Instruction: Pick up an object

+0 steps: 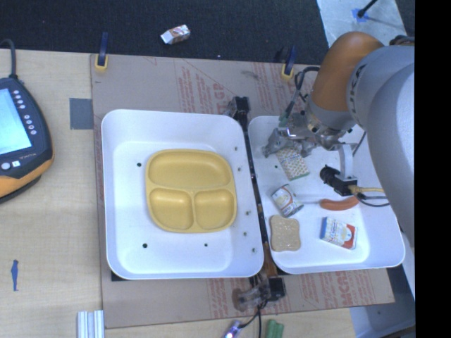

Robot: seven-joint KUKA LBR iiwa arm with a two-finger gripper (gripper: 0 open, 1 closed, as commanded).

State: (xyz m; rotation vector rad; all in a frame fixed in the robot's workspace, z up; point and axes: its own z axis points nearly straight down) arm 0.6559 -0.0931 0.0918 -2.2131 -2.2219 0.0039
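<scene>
A small flat packet, pale with a fine green-and-white speckled print and a roughly rectangular, slightly tilted outline, is being shown in the far left part of the right-hand shallow white plastic bin. Its surface is being rendered as matte and papery. The metal two-finger gripper of the grey arm is being held directly against the packet's far edge, also over the far left part of that bin; whether the gripper is closed on the packet or standing open cannot be told.

Four other things are being carried by the same bin. A short cylindrical can with a glossy printed label is being seen lying on its side against the bin's left wall, about midway along it. A flat tan slice with a rough, bread-like crumb is being seen in the bin's near left corner. A smooth, curved orange-red sausage shape is being seen near the bin's middle, and a small white carton with blue and red print is being seen in the near part, towards the right wall.

Just beside the right-hand bin, on its left and touching it rim to rim, a second shallow white bin with rounded corners is being shown. One thing is being held in it: a smooth yellow plastic tray, moulded into one long compartment and two smaller ones
</scene>
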